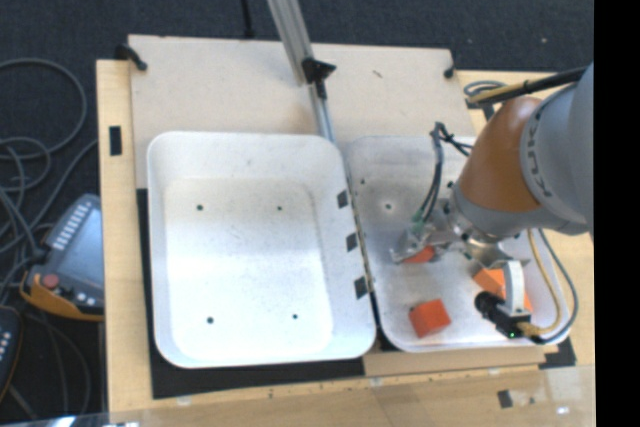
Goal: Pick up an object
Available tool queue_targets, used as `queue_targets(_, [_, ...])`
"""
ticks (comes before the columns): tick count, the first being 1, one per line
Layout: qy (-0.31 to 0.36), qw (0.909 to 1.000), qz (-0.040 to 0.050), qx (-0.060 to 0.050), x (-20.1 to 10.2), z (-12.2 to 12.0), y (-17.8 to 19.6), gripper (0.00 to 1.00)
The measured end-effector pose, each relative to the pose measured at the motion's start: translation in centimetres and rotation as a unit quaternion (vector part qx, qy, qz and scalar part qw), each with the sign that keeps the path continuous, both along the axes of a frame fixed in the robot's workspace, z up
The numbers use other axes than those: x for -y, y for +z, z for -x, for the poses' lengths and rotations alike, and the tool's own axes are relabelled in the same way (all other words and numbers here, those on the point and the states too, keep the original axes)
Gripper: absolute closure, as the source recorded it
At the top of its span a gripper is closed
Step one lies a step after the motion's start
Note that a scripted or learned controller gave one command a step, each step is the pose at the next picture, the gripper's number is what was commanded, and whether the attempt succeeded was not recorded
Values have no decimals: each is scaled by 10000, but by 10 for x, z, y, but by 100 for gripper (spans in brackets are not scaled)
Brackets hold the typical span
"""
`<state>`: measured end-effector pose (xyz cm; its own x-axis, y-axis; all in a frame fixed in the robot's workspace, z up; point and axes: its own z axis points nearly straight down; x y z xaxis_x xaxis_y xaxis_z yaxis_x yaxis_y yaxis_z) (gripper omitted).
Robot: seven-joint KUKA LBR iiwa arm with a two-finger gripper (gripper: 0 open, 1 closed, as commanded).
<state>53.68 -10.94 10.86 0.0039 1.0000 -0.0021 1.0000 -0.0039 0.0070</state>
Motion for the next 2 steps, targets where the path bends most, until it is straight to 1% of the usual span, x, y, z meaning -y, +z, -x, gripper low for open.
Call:
queue_targets(1, [62,10000,-15,14,-61,-36,93,100])
queue_targets(2, [60,10000,-21,-40,-125,-19,88,100])
